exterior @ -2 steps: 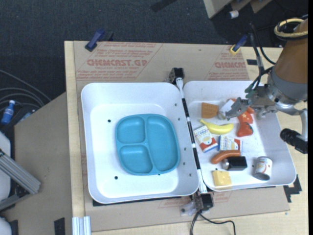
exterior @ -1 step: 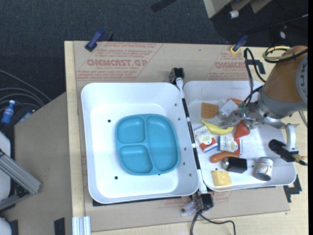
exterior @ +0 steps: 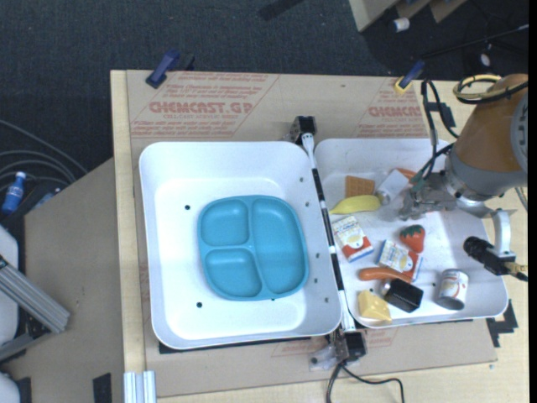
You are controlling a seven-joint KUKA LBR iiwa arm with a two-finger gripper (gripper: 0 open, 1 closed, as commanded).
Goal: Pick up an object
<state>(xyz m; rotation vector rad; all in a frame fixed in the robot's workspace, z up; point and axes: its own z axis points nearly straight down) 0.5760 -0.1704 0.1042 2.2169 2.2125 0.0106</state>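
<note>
Pincer (exterior: pixel 413 211) position: low in the right bin (exterior: pixel 487 309), just above the strawberry (exterior: pixel 412 237), with the grey arm (exterior: pixel 495 154) entering from 3 o'clock. Whether it is open or closed cannot be told; the metal parts blur together against the white floor. Nothing is seen gripped.

Right bin contents, by clock face from the bin centre:
- 12 o'clock: orange wedge (exterior: pixel 358 185).
- 10 o'clock: banana (exterior: pixel 356 203).
- 9 o'clock: small carton (exterior: pixel 353 234).
- Centre: strawberry, with a second carton (exterior: pixel 397 258) just beside it at 7 o'clock.
- 6 o'clock: sausage (exterior: pixel 375 273), black block (exterior: pixel 403 295), cheese wedge (exterior: pixel 373 307).
- 4 o'clock: can (exterior: pixel 452 286).

Left bin (exterior: pixel 168 225) holds a blue divided plate (exterior: pixel 252 247).

Probable target: the strawberry, being nearest the pincer. It appears to be toy food, so likely light, rigid and smooth. Its tapered form may squirt out under side pressure. Recommended hold: across the widest part, near the leafy top, with the pincer descending vertically. The adjacent carton lies close at 7 o'clock; approach along the 2-to-8 o'clock axis risks contact with it.

Alternative: the can stands well apart from its neighbours, but its curved, hard wall is likely slippery. Grip across the diameter at mid-height.
</note>
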